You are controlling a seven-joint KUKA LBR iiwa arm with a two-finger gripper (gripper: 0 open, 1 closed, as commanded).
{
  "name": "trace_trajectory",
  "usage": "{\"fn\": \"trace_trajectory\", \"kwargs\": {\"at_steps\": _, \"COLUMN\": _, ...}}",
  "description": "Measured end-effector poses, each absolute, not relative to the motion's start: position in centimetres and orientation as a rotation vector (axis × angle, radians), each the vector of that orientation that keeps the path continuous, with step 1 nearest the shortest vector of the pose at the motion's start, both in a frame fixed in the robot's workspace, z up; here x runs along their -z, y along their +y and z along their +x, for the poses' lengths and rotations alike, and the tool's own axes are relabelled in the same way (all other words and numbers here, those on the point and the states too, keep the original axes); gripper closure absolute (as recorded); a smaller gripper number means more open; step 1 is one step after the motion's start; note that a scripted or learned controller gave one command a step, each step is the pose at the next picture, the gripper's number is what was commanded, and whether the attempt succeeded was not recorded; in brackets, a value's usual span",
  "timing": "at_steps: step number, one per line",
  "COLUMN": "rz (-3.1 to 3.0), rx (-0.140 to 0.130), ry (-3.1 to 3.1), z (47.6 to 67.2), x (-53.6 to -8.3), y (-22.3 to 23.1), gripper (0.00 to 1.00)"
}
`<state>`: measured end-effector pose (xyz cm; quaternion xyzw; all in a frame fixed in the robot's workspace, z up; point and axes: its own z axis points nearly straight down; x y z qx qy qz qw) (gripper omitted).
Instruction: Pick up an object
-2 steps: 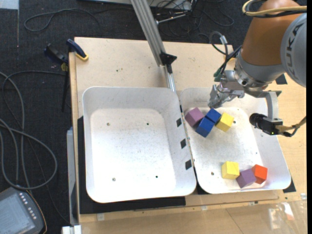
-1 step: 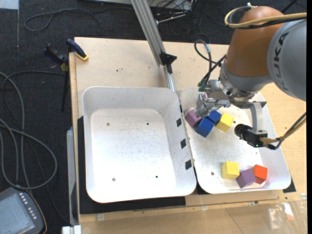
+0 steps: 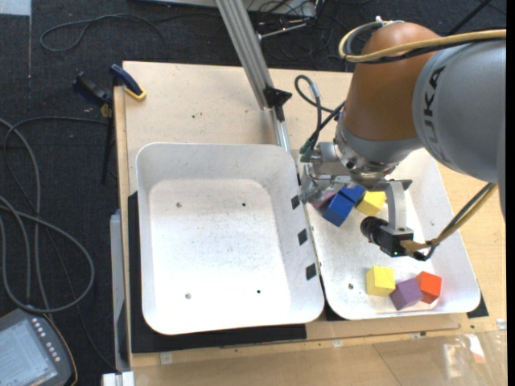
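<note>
My gripper (image 3: 320, 185) hangs low over the far left part of the right bin (image 3: 451, 215), under the grey arm with its orange band. Just below it lies a small cluster: a blue block (image 3: 341, 207), a second blue block (image 3: 354, 194) behind it, a yellow block (image 3: 372, 203) to the right and a bit of a purple piece (image 3: 325, 200) at the left. The gripper body hides the tops of these blocks. Whether anything is between the gripper's tips is hidden.
Near the right bin's front edge sit a yellow cube (image 3: 380, 280), a purple block (image 3: 406, 293) and an orange cube (image 3: 431, 285). The left bin (image 3: 161, 167) adjoins on the left. A slanted metal pole (image 3: 249, 55) rises behind the bins.
</note>
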<state>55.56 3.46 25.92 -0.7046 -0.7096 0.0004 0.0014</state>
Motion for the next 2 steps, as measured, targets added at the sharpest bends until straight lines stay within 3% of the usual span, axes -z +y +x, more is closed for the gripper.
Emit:
{"fn": "trace_trajectory", "kwargs": {"at_steps": 1, "rz": -2.211, "rx": 0.0, "ry": -2.228, "z": 54.8, "x": -25.53, "y": 8.52, "gripper": 1.0}}
{"fn": "trace_trajectory", "kwargs": {"at_steps": 2, "rz": -2.222, "rx": 0.001, "ry": -2.221, "z": 54.87, "x": -25.57, "y": 8.17, "gripper": 0.0}}
